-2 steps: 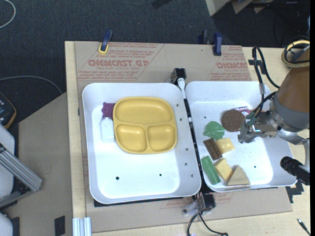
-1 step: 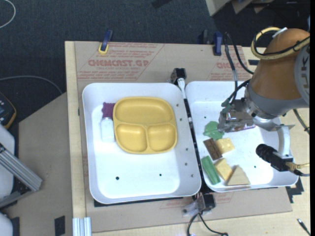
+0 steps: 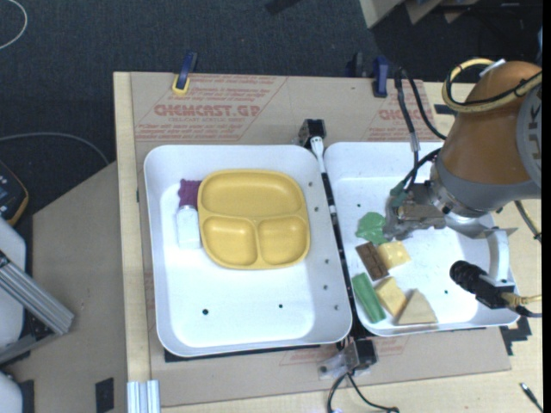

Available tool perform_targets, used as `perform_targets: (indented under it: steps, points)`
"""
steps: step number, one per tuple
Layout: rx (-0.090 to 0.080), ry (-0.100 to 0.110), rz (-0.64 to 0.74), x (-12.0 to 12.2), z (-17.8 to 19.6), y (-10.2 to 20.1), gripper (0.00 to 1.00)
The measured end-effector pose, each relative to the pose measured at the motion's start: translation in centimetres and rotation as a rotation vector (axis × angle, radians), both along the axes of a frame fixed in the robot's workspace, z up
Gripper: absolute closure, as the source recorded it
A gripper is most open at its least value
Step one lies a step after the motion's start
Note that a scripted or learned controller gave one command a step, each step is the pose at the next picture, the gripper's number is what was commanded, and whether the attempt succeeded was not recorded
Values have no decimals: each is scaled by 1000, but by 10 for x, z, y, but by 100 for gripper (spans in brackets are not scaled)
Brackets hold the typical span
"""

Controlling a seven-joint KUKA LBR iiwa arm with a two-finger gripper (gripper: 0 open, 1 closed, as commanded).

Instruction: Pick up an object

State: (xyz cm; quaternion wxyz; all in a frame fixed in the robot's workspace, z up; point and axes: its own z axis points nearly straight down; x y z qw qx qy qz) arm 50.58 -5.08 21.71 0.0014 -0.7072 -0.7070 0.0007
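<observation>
Looking down at a slant: two white bins side by side on a cardboard-covered tabletop [image 3: 258,101].
Arm: grey body with orange band [image 3: 491,127], coming in from the right over the right bin [image 3: 344,166]; cables loop around it.
Pincer: [image 3: 398,222] low over the right bin's left-middle; its tips are lost against dark hardware, so I cannot tell how they stand or whether anything is pinched.
Hidden: arm body covers much of the right bin's upper right floor.
Candidate objects, right bin: green leaf-shaped piece [image 3: 371,225] just beside the pincer; brown block [image 3: 372,261]; pale yellow piece [image 3: 396,255]; green stick [image 3: 366,298] by the left wall; yellow wedge [image 3: 390,296]; tan triangular wedge [image 3: 416,310]. All clustered lower left, several touching.
Black cylinder: [image 3: 476,284] near the right bin's lower right; identity unclear.
Left bin: [image 3: 241,321] holds a yellow divided tray [image 3: 253,217]; the tray partly overlaps a purple item [image 3: 189,192] and a white item [image 3: 187,227], both hard to make out.
Surroundings: dark carpet floor [image 3: 86,24]; blue-yellow clamp [image 3: 183,74] at the tabletop's far edge; metal frame [image 3: 30,295] cut off at left.
</observation>
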Motion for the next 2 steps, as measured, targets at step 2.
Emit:
perform_targets:
  steps: [2]
  points:
    - [-2, -5, 1, 12, 15, 5, 100]
